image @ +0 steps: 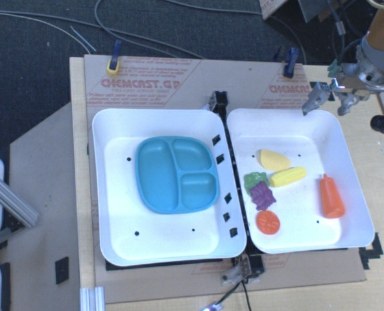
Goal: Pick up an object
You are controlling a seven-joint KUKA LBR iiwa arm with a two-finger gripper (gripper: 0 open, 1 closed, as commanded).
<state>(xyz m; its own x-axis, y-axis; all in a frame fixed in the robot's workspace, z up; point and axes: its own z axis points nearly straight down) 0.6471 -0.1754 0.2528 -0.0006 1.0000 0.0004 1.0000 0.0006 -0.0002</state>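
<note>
We see the worktop [179, 76], a tan board w/ red lettering, filling most of the frame, w/ a yellow clamp [113, 64] at its upper left edge and a blue clamp [290, 61] at upper right. On it sit two white bins side by side. The left bin [108, 193], centre-left of frame, carries a blue divided plate [176, 173] w/ three compartments, lying flat near the bin's middle. The right bin [315, 135], centre-right, carries the small toy items, all lying loose on its floor.

The arm comes in at the upper right corner of the frame; the gripper [326, 99] hangs over the upper right rim of the right bin, approx. above its far edge. Its jaws are spread apart, nothing between them, well apart from every item.

Items, big to small: an orange bottle [331, 197] lying lengthwise near the bin's right wall; a yellow wedge [273, 159] toward bin centre; a yellow corn-like piece [288, 176] just below it, nearly touching; an orange-red round piece [268, 222] lower down; a purple grape cluster [263, 195] above that; a green piece [255, 179] touching the grapes' upper left.

Grey cables [133, 5] loop on the dark floor at top of frame.
</note>
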